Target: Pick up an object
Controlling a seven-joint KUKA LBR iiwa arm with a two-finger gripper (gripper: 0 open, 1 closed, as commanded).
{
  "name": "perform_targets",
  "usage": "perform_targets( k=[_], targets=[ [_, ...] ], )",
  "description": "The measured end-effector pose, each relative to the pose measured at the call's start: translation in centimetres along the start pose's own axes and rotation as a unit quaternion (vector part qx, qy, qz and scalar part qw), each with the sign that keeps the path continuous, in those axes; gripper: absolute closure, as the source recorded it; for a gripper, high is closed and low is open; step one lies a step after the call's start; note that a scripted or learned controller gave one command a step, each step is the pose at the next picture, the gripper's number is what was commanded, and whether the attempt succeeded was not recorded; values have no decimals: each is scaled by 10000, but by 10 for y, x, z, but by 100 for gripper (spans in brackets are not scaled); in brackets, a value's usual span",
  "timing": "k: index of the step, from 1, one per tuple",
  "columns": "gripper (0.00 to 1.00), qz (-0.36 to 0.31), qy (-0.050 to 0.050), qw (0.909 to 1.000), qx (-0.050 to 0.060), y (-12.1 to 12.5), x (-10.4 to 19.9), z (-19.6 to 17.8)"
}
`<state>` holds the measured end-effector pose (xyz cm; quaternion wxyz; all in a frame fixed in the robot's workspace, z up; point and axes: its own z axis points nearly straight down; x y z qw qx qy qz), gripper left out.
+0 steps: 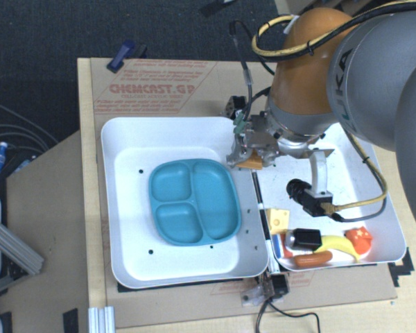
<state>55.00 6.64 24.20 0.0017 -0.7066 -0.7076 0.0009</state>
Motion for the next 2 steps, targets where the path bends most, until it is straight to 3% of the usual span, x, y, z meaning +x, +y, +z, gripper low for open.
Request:
perform_targets(
  k=[1, 2],
  targets=[
    [100, 3, -2, 10000, 3, -52, 78, 40],
    [100, 3, -4, 10000, -19, -4, 95, 1]
  ],
)
